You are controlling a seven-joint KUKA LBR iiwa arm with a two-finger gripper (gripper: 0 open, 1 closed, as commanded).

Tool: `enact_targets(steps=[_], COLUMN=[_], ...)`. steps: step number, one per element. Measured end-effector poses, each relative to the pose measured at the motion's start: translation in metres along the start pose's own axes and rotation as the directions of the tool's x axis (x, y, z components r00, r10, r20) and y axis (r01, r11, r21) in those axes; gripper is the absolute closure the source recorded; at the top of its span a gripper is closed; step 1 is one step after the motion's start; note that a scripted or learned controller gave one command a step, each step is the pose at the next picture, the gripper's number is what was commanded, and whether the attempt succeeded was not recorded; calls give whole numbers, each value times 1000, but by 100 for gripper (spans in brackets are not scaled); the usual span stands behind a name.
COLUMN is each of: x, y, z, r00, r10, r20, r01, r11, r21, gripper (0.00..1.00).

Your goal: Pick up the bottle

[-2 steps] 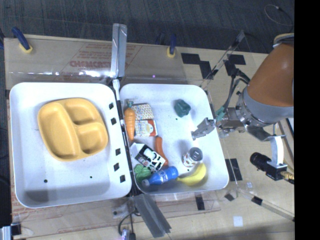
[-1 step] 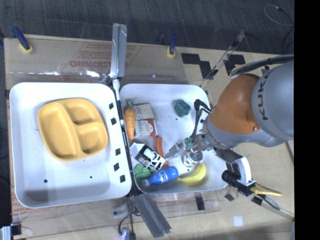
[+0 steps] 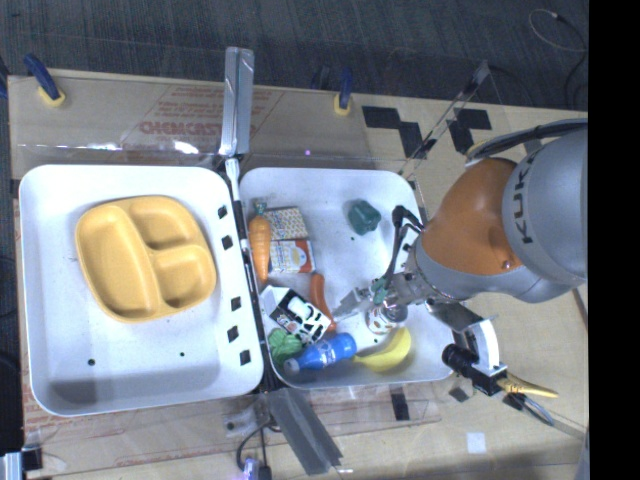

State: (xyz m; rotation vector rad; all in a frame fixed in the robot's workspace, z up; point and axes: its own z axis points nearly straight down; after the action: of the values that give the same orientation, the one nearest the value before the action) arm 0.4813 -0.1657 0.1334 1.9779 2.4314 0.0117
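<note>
Tool (image 3: 377,303) low in the right bin (image 3: 330,183), near its front right part, hanging off the grey arm (image 3: 545,218) with the orange band that comes in from the right. Metal and cabling crowd the tip; cannot tell how far it is open, nor whether it has hold of anything.

Banana (image 3: 390,351) just in front of the tool, by the bin's front wall. Bottle (image 3: 322,353), blue with a white end, lies on its side just left of the banana, along the front wall, close to the tool but apart from it. Green item (image 3: 282,345) touching the bottle's left end. Black-and-white box (image 3: 300,315) just behind the bottle. Two carrots: one (image 3: 260,246) by the left wall, a smaller one (image 3: 318,293) mid-bin. Printed packet (image 3: 288,238) between them. Teal object (image 3: 364,215) toward the back.

Left bin (image 3: 60,368) holds a yellow divided tray (image 3: 145,256). Both bins sit on the surface (image 3: 100,108).
</note>
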Motion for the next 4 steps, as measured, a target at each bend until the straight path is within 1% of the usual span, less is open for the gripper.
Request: enact_targets(steps=[1,2,3,4], x=[-29,-66,-75,-73], y=[70,120,154,155], z=[17,42,41,30], r00=[996,982,947,944], r10=[-91,-188,-321,-330], r20=[-4,-4,-2,-4], r01=[91,188,321,330], r11=[996,982,947,944], r21=[12,11,7,9], gripper=[0,0,0,100])
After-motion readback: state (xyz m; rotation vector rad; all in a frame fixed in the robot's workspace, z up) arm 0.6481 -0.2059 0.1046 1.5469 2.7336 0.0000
